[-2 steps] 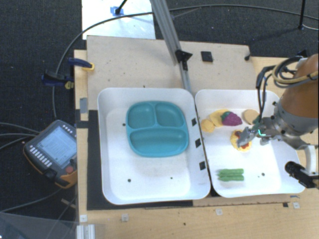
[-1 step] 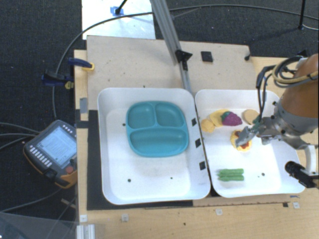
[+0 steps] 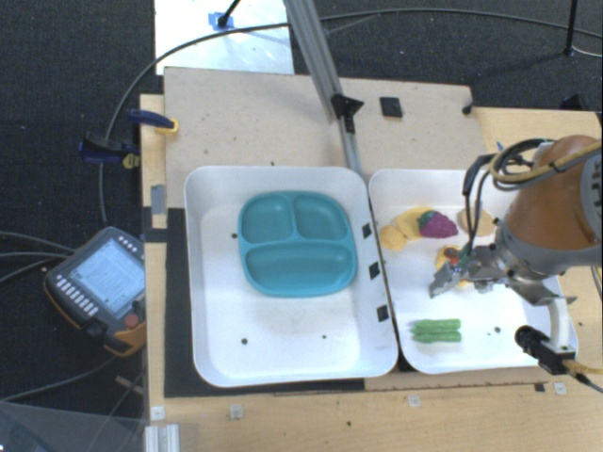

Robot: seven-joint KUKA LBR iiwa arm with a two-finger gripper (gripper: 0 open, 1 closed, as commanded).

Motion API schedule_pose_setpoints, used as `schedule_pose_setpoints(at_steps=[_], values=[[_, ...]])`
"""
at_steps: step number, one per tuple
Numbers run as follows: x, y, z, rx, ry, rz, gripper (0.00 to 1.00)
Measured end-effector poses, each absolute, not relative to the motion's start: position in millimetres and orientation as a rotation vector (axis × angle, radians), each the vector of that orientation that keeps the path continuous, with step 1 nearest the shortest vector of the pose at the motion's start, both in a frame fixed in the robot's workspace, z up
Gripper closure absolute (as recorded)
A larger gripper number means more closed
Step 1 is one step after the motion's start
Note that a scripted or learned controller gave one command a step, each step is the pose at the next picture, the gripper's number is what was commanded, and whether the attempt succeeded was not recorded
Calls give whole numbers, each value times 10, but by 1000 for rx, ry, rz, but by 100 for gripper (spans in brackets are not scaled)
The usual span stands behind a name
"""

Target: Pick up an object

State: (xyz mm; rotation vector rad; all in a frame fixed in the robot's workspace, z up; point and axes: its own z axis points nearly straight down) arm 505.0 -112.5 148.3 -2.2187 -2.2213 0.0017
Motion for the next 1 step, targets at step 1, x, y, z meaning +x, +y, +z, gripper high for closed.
schedule_pose_setpoints(at_steps=[1], values=[[5094,-1141,876,-2221,-2222,-1,0]])
